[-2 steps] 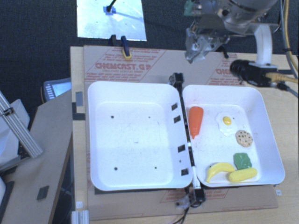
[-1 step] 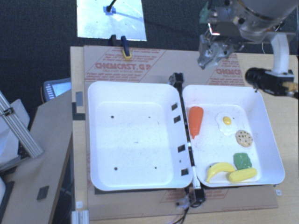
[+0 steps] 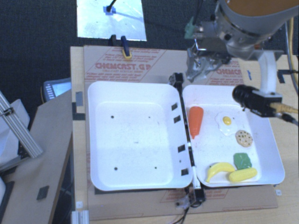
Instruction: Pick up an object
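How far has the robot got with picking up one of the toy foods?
Nothing looks picked up yet. The gripper hangs above the far edge of the right bin, apart from the toys. The carrot, fried egg, cookie, banana and green piece all lie in the bin. Reaching down, grabbing and lifting are left.

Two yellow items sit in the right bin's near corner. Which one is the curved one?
The banana, left of the straighter yellow piece and touching its end. It bends upward at its left tip, beside the green item.
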Motion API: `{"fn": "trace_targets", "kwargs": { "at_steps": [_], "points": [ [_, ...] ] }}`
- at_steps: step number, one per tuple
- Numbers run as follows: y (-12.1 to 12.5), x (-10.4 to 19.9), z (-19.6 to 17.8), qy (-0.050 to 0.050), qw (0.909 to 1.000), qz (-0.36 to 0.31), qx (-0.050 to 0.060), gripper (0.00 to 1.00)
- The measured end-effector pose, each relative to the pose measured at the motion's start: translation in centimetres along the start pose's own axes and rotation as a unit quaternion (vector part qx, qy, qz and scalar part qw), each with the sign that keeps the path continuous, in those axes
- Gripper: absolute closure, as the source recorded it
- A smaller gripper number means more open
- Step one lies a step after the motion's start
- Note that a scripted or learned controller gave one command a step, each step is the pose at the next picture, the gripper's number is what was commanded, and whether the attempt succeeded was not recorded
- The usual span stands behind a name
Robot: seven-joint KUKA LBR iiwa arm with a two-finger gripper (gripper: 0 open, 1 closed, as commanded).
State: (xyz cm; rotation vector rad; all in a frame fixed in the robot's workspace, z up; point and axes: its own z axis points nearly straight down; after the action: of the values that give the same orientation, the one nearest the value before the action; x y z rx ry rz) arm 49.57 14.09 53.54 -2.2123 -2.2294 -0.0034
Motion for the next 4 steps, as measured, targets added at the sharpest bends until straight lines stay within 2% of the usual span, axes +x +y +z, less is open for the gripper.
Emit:
{"fn": "trace_targets", "kwargs": {
  "at_steps": [2, 3, 4],
  "points": [
    [-0.8, 1.6, 0.0, 0.0, 1.0, 0.001, 0.0, 1.0],
    [-0.7, 1.6, -1.1, 0.0, 1.0, 0.0, -0.001, 1.0],
    [-0.9, 1.8, 0.1, -0.001, 1.0, 0.001, 0.0, 1.0]
  ]
}}
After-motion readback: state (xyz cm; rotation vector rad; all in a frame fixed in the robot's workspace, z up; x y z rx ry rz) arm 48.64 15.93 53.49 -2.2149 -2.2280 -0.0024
